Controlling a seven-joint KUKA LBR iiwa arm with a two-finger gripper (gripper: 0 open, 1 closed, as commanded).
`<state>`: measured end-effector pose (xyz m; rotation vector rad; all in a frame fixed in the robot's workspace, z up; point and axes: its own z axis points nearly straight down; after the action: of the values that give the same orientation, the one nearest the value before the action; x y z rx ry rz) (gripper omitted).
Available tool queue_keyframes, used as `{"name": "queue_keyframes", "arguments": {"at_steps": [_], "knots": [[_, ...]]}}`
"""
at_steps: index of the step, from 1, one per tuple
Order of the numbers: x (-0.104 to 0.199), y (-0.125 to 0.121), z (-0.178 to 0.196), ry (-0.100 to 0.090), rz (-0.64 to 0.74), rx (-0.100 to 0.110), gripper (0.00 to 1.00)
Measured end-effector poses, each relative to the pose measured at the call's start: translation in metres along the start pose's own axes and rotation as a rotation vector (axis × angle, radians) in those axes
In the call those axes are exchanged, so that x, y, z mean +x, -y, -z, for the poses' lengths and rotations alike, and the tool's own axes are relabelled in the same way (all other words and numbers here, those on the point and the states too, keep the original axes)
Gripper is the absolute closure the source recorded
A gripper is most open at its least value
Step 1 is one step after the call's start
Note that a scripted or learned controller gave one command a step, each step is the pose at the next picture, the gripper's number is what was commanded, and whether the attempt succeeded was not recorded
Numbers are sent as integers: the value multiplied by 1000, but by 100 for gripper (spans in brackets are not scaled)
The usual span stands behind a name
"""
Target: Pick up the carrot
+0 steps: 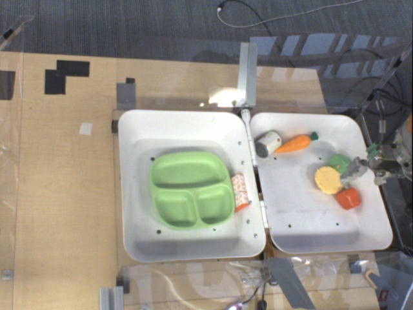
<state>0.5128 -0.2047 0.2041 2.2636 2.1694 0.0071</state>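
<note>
The carrot (293,143) is orange with a green stub at its right end. It lies on its side near the back of the right bin (322,234). Its left tip almost touches a white and grey cylinder (266,143). My gripper (355,168) reaches in low from the right edge, over the right side of this bin. It sits to the right of and nearer than the carrot, well apart from it. It hangs just above a green toy (337,162), between a yellow round piece (327,180) and a red piece (348,199).
The left bin (139,237) holds a green divided plate (191,189) and a small pink and white packet (239,190) against its right wall. A metal post (248,70) stands behind the seam between the bins.
</note>
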Motion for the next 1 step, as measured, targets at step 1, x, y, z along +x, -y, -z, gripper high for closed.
{"name": "queue_keyframes", "arguments": {"at_steps": [1], "knots": [[1, -2, 11, 0, 3, -5, 100]]}}
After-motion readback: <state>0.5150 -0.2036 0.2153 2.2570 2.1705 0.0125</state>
